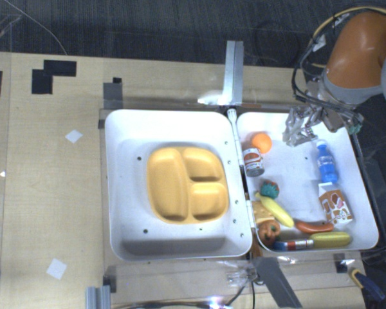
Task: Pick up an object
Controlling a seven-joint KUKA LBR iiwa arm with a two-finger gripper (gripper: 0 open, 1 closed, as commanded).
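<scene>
Just below the bare, shiny metal gripper (300, 129), the right bin (367, 221) looks like smooth white plastic with a soft sheen, as does the left bin (125, 192) well away to its far side. The yellow tray (185, 184) there is matt, moulded plastic, while the water bottle (326, 163) close beneath the gripper is clear, glossy plastic with a blue label, and the bench (45, 192) looks like pale, dull wood

The arm (363, 50) is a rounded orange shell above a grey wrist ring, with white casing at the edge. Black cables loop along its left side. The gripper (300, 129) is bare silvery metal.
</scene>
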